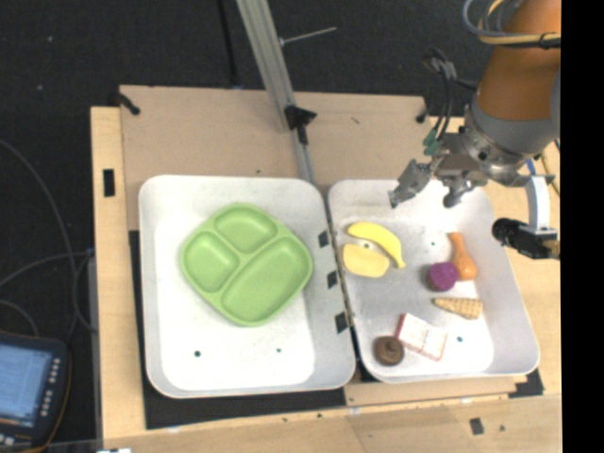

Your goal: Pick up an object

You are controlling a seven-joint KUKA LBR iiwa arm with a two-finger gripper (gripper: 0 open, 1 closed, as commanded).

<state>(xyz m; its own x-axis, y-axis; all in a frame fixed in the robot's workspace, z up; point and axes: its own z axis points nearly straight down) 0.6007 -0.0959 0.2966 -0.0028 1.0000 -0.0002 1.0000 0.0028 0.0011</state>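
Above the right bin (505,343), near its far edge, the gripper (433,190) hung with its two dark fingers spread apart and nothing between them; the nearest objects, a yellow banana (379,240) and a pale yellow slice (364,260) touching it, lay below and to the left of the fingers, well apart from them; an orange carrot (461,255), a purple ball (442,276), a waffle cone (458,307), a white-and-red carton (421,337) and a brown doughnut (388,350) were scattered nearer the front; the left bin (170,347) held a green divided plate (247,263); a grey metal pole (269,59) slanted across the bench behind the bins.
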